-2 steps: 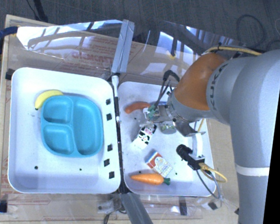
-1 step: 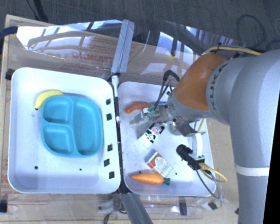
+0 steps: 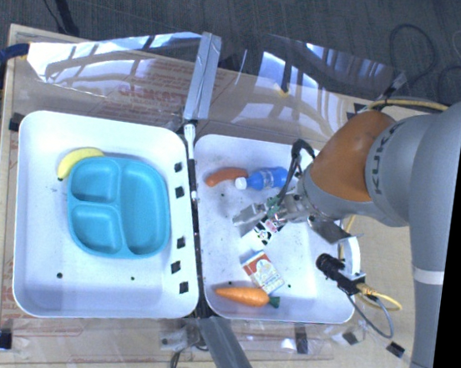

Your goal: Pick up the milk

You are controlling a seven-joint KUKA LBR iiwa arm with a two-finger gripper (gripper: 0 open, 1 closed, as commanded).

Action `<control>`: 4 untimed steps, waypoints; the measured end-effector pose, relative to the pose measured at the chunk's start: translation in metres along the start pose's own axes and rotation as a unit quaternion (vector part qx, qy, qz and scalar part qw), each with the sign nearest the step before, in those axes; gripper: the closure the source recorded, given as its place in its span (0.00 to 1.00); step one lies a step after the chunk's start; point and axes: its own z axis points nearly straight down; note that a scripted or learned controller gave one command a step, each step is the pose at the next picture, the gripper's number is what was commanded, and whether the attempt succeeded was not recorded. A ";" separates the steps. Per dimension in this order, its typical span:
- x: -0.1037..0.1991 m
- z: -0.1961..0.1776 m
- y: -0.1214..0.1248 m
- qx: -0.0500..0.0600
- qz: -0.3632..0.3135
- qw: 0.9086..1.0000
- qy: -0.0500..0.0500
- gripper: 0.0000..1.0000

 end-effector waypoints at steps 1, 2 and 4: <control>-0.004 -0.016 0.004 -0.005 -0.002 1.000 -0.006 1.00; -0.004 -0.015 0.004 -0.004 -0.002 1.000 -0.005 0.00; 0.015 -0.001 -0.033 -0.002 -0.007 1.000 -0.006 0.00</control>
